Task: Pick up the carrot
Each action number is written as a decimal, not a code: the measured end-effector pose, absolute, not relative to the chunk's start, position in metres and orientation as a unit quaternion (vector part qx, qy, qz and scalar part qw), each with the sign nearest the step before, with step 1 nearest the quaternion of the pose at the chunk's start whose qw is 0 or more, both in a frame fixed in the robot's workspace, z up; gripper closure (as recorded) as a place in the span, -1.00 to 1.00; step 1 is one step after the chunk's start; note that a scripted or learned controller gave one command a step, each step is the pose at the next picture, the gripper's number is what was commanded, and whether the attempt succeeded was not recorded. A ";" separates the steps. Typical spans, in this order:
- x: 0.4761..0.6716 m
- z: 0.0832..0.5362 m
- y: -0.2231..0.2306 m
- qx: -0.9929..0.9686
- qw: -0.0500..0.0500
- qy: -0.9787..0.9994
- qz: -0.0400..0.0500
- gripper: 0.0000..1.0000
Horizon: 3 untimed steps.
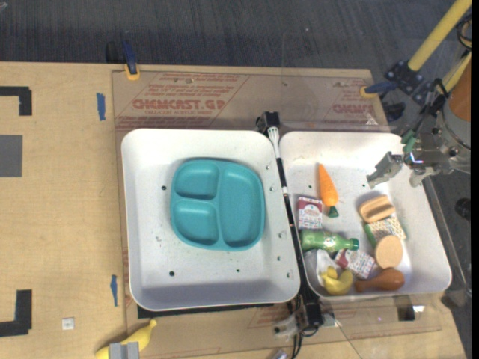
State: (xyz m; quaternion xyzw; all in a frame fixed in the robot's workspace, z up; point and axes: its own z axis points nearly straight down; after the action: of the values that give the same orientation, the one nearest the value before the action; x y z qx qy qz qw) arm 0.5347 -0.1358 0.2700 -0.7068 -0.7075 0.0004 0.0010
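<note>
gripper (388, 167) is hovering with fingers spread and nothing between them at the right bin's (441, 275) upper right, carrot (326, 186) lying apart to its left just above the red-and-white packet (310, 214), likely risking a snag on that packet.

Arm (456, 118): cut off by right edge, we see wrist end alone.
Gripper (385, 169): small, blurred; finger gap we cannot judge.
Yellow pole (443, 27): runs out at top right corner.
Yellow clamp (129, 342): cropped by bottom edge.
Packets (358, 262): partly under green bottle (329, 241); print too small for us to read.
Banana (337, 280): half hidden among wrappers.
</note>
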 end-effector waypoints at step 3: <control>0.638 0.101 -0.132 -0.756 -0.008 -0.655 -0.002 1.00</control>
State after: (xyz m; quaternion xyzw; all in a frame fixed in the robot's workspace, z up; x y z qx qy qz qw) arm 0.6379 -0.1323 0.1014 -0.7560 -0.6545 -0.0022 -0.0081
